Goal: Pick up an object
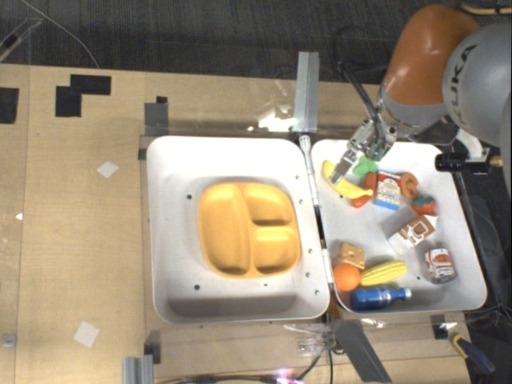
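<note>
The gripper (350,164) hangs over the upper-left corner of the right bin (472,278), fingers (346,166) slightly parted with nothing visibly between them. Just beside the tips lie a banana (339,184) and a green object (367,166). Lower right of the banana: a carton (388,192), a second carton (414,231) and a can (439,264). Below it: an orange (346,278), a corn cob (382,274), a blue bottle (379,297). Left of the banana, the left bin (172,174) holds a yellow tray (246,229).
</note>
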`<action>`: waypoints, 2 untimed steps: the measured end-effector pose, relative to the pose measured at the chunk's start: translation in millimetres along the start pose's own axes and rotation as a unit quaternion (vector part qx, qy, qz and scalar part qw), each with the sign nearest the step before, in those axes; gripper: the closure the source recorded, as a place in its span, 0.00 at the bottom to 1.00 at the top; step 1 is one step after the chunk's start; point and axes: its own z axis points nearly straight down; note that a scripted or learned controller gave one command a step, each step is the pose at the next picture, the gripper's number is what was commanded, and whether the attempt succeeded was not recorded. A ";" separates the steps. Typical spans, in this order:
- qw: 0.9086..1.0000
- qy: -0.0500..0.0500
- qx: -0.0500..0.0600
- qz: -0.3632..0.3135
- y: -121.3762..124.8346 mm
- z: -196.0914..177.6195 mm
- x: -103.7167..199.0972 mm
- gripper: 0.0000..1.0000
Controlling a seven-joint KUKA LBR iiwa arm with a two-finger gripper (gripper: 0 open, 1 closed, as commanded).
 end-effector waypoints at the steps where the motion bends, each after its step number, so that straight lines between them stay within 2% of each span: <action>1: 0.994 0.003 0.004 0.109 -31.7 80.1 -28.9 0.00; 2: 0.978 0.008 0.002 0.208 -40.9 98.0 -46.1 0.00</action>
